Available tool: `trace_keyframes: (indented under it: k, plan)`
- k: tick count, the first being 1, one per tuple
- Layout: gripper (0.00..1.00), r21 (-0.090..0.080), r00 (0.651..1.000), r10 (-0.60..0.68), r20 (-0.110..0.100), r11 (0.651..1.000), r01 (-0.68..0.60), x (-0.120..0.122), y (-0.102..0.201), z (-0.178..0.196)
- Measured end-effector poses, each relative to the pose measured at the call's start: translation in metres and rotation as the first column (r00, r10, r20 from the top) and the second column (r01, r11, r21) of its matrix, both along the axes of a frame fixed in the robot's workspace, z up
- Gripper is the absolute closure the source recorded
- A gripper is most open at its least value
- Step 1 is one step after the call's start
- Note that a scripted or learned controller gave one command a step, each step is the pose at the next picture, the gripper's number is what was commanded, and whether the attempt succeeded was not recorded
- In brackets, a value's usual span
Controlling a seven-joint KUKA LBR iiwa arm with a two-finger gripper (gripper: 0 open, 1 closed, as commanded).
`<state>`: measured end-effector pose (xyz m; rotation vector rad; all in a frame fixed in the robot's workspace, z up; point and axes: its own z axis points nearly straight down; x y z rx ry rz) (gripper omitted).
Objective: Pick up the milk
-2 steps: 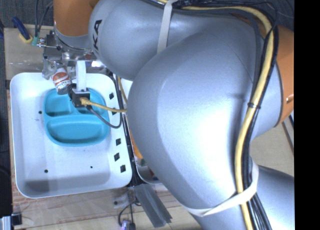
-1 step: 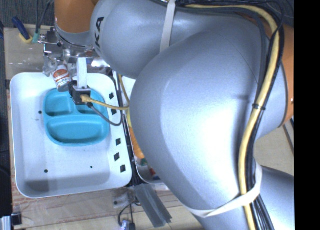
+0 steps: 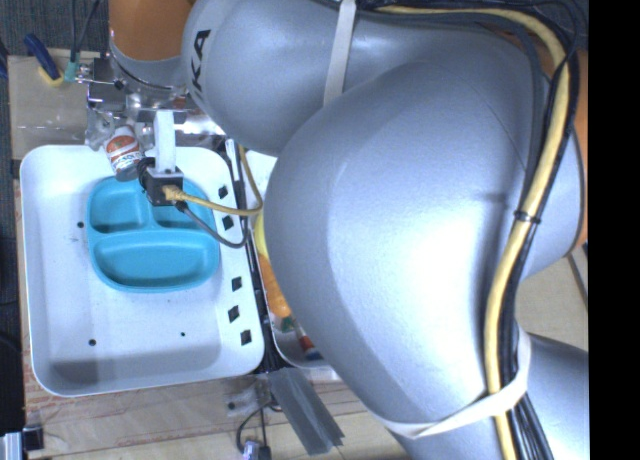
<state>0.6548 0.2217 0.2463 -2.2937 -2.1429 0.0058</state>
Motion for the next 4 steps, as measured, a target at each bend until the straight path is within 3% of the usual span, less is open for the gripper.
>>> trace_keyframes:
  k: [1, 2, 4]
  plan:
    - [1.0, -0.001, 0.995, -0.101, 0.003, 0.995, 0.101, 0.001, -0.004, 0.005]
    - [1.0, -0.001, 0.996, -0.095, 0.002, 0.996, 0.095, 0.001, -0.003, 0.015]
    - [1.0, -0.002, 0.971, -0.238, -0.002, 0.971, 0.238, 0.001, -0.005, -0.012]
